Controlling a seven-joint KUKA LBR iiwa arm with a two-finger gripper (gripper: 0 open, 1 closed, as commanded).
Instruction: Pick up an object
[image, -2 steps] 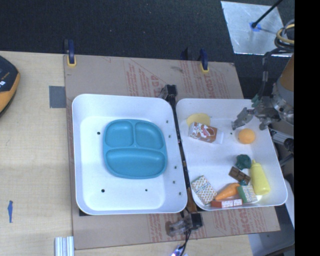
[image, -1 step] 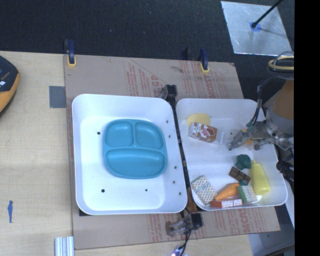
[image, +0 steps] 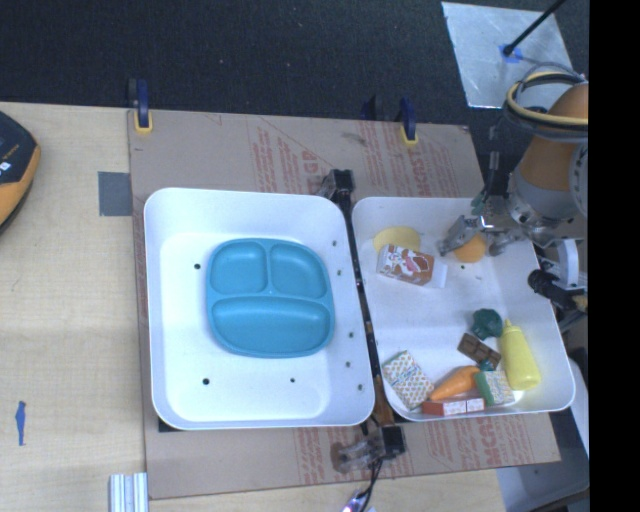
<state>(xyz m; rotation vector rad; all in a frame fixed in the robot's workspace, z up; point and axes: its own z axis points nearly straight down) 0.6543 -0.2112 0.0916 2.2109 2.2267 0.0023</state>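
Observation:
My gripper (image: 476, 238) is over the far side of the right bin (image: 440, 310), reaching in from the right. A small orange round fruit (image: 470, 249) sits between its two fingers (image: 455, 238), which are closed against its sides. I cannot tell whether the fruit is lifted or still touches the bin floor. Just left of the gripper lie a yellow round piece (image: 397, 238) and a red-and-white packet (image: 405, 264).
Near the right bin's front edge lie a green lump (image: 487, 322), a brown bar (image: 479, 350), a yellow bottle (image: 519, 356), a patterned box (image: 407, 377), a carrot (image: 455, 383) and small cartons (image: 452, 406). The left bin (image: 170, 300) holds a blue divided plate (image: 269, 297).

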